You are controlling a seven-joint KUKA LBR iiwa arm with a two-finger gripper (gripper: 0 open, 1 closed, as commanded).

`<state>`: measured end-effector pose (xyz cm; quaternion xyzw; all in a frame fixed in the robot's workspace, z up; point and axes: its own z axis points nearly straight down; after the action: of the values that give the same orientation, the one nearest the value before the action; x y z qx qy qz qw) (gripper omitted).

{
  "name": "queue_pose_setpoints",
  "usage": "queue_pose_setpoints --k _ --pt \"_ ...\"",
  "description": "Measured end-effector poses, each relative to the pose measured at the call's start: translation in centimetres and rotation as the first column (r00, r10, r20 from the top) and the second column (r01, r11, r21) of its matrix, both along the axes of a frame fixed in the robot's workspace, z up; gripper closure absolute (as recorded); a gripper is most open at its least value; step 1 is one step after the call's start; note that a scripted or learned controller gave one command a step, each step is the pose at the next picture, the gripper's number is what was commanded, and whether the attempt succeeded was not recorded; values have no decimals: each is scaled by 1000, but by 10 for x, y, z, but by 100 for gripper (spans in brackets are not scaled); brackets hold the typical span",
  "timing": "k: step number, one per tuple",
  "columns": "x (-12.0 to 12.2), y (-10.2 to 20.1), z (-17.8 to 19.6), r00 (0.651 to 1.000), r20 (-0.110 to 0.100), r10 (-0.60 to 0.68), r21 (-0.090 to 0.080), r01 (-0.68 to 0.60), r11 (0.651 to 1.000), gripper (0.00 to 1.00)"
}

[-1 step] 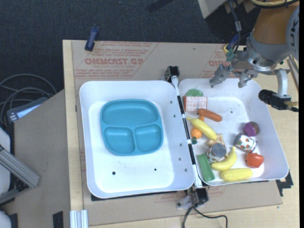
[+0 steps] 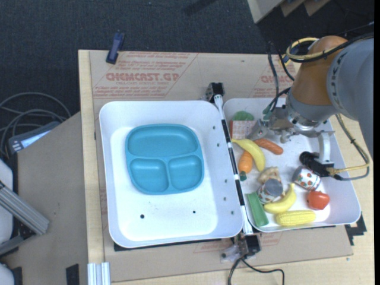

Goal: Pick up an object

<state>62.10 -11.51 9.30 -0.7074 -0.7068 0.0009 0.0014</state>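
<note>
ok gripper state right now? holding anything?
Gripper: cannot be told whether open or closed from this view. It sits low over the right bin, near the orange carrot and a banana; nothing visibly held.

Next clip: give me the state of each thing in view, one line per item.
Gripper: low in the right bin's upper part, nothing seen between its fingers.
Blue tray: flat in the left bin, compartments bare.
Upper banana: lying loose in the right bin.
Carrot: lying by the divider.
Corn: lying at the bin's near edge.
Tomato: resting loose.
Lower banana: lying above the corn.
</note>
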Motion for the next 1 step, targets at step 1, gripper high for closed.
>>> queue_pose_setpoints --k 1 --pt "46 -36 55 1000 6 1 -2 -1 1000 0"
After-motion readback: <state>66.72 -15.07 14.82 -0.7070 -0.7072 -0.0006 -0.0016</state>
